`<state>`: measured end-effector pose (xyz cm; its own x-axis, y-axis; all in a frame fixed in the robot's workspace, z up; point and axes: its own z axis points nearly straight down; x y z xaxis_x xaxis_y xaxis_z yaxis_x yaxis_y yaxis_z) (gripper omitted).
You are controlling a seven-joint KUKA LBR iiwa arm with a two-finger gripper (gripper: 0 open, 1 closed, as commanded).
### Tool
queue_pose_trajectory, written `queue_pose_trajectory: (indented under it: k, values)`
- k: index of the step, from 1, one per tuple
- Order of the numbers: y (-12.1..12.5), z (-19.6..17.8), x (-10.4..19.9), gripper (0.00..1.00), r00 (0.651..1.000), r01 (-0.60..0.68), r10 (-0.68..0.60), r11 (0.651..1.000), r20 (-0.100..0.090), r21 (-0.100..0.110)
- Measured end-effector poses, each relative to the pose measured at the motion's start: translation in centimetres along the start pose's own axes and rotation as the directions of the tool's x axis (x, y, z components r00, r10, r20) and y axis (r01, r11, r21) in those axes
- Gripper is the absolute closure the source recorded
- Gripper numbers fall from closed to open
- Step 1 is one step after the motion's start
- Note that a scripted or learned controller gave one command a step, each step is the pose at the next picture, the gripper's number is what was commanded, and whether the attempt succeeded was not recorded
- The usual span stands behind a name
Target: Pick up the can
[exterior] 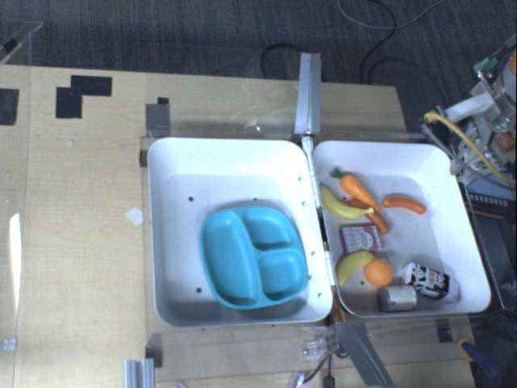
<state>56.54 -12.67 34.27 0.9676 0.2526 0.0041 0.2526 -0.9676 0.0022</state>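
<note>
Near the right bin's (477, 253) front edge, small grey metal can (397, 298) lies on its side, touching an orange ball (377, 273), beside a black-and-white carton (426, 279). Arm (485, 115) sits off the bin's far right corner; finger state cannot tell. Risk: can rolls, or neighbours get grabbed.

Wooden bench (73, 217) (dark carpet (161, 14) beyond)
</note>
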Motion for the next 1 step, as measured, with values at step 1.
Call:
queue_pose_trajectory:
  k: [1]
  values:
    - [-5.81, 5.91, 5.66, 1.0, 0.999, -0.043, 0.043, 0.999, 0.003, 0.002]
